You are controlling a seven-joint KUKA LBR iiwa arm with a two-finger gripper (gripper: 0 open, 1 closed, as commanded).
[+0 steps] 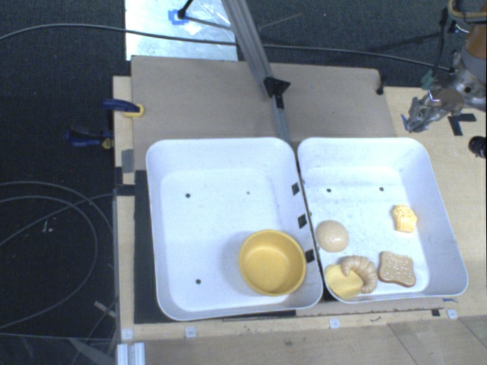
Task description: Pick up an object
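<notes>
**Two white bins on the worktop, with the hand raised clear at upper right**

Left to right. A blue clamp (89, 136) and a blue-and-yellow clamp (124, 108) grip the left edge of the tan worktop (198, 97). The left bin (175, 166) holds a single yellow bowl (272, 261), upright, in its near right corner and close to the wall shared with the neighbouring bin. A slanted grey pole (247, 33) crosses the upper middle of the frame and ends at a black bracket (275, 87) just behind the seam between the bins.

The right bin (365, 158) contains five small items, all gathered in its near half. A pale round bun (332, 236) lies near the left wall. In front of it, a yellow wedge (344, 280) sits in the near left corner, and a tan croissant (360, 270) lies touching or overlapping its right side. A brown toast slice (396, 268) rests flat just to the right of the croissant. A small yellow chunk (405, 218) lies apart from these, near the right wall.

The hand (421, 117) hangs beyond the far right corner of the right bin, over the worktop and well apart from every item. Nothing is seen between its fingers; how far they are spread cannot be told at this size.
</notes>
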